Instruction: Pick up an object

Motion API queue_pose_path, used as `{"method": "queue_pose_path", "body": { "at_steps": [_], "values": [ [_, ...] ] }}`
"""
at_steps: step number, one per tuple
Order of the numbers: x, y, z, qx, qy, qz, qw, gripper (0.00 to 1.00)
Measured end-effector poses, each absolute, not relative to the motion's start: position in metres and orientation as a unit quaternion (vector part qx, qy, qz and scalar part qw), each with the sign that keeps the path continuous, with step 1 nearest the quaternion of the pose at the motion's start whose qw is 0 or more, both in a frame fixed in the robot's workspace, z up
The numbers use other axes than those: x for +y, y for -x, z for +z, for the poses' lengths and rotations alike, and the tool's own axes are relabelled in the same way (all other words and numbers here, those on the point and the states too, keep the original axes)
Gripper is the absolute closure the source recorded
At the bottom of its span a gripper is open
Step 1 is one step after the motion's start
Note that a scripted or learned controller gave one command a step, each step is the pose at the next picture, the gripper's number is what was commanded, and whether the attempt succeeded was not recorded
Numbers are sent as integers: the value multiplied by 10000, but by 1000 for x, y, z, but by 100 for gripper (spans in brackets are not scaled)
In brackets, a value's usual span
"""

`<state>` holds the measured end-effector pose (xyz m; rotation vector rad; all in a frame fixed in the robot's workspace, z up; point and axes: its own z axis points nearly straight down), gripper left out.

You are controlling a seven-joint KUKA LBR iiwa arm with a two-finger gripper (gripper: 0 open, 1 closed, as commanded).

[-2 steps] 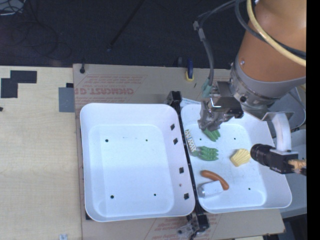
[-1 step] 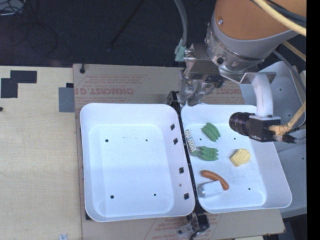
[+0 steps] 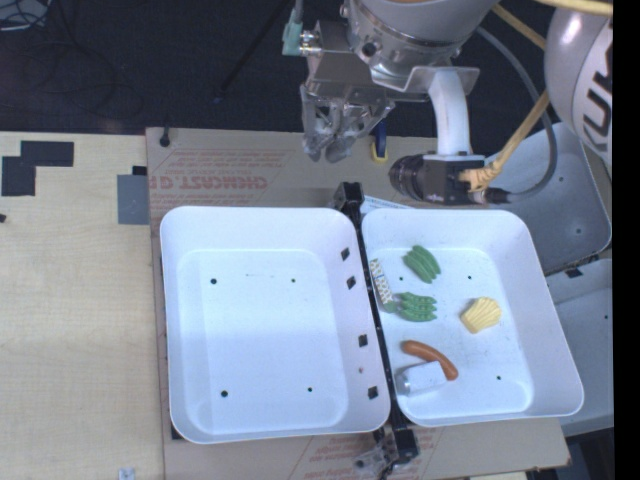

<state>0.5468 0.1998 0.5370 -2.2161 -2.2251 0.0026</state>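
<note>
Nearest the worktop's front edge, the right bin [image 3: 560, 368] holds a pale block [image 3: 420, 378] touching an orange sausage [image 3: 430, 358], likely scattered loosely as pick candidates. Farther in lie a yellow shell-like piece [image 3: 481, 315], a green leafy piece [image 3: 417, 307], a ribbed strip [image 3: 380, 280] and another green piece [image 3: 422, 263]. Beyond the far rims the tool [image 3: 335, 140] hangs high, carrying nothing; whether it is open I cannot tell.

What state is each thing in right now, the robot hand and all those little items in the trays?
gripper: raised behind the bins, holding nothing visible
green pod: lying loose in right bin
green bundle: lying loose
yellow shell: lying loose, apart from others
orange sausage: lying against white block
left bin: sitting flat beside the right one
</note>
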Motion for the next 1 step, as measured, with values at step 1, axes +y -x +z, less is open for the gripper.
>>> {"method": "queue_pose_path", "body": {
  "at_steps": [1],
  "values": [
    [65, -504, 539, -7023, 7119, 23, 2, 100]
  ]
}}
